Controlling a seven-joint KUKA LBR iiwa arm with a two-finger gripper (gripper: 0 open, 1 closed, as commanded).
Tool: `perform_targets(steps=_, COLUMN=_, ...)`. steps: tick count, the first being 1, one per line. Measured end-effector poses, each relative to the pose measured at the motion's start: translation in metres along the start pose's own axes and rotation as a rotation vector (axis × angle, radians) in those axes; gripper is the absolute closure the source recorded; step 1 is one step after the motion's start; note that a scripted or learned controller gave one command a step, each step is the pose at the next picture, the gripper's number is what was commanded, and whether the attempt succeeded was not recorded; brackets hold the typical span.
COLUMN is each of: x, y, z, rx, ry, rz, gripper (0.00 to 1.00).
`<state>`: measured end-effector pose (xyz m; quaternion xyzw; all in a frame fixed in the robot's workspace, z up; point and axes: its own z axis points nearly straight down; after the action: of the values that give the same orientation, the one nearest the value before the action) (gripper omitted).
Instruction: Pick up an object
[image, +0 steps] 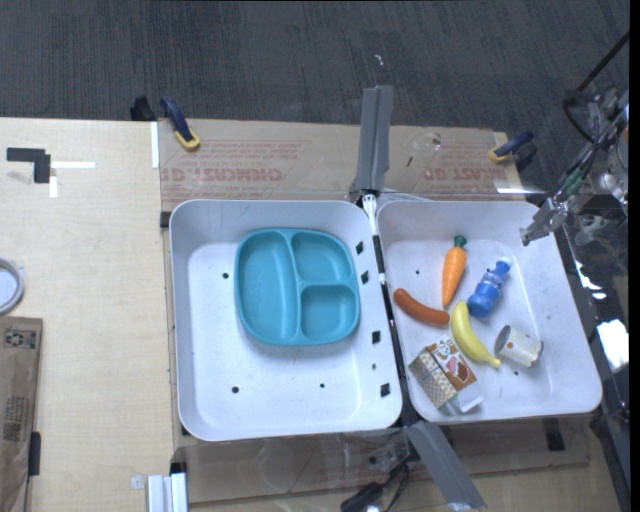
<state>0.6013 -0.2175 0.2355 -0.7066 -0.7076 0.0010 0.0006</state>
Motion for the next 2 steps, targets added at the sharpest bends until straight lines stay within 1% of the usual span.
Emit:
perform_targets(steps=1, x=0.019, y=0.012, z=0.139, rx=-0.001, ry=0.0, rz=-0.145, gripper=0.0)
perform_targets(steps=2, x=0.037, y=-0.061, z=0.144, rx=-0.001, ry=0.0, rz=-0.06, gripper=0.0)
